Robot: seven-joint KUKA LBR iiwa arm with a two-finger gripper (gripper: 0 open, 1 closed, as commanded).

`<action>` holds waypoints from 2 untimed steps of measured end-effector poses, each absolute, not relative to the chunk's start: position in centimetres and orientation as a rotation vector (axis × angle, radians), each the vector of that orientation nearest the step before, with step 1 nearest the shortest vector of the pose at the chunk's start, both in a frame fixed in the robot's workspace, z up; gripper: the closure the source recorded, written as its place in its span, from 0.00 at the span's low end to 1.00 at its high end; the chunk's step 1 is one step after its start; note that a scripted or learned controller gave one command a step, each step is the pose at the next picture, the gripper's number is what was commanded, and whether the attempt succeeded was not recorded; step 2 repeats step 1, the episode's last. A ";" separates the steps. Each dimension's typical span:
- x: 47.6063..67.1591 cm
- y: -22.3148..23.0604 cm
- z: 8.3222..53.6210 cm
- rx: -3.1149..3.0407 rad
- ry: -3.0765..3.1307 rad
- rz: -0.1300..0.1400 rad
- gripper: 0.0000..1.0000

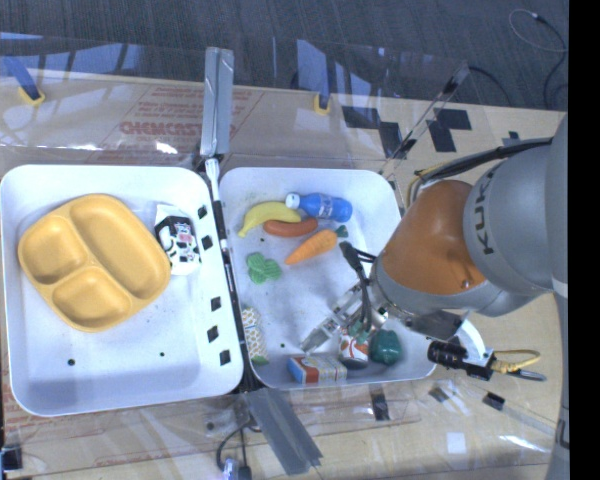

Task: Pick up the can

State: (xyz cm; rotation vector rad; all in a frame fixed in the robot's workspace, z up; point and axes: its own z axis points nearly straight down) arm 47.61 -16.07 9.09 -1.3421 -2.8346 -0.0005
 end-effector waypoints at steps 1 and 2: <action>47.6 -15.5 9.1 -1.283 -2.860 -0.001 0.00; 47.6 -15.5 9.1 -1.283 -2.860 -0.001 0.00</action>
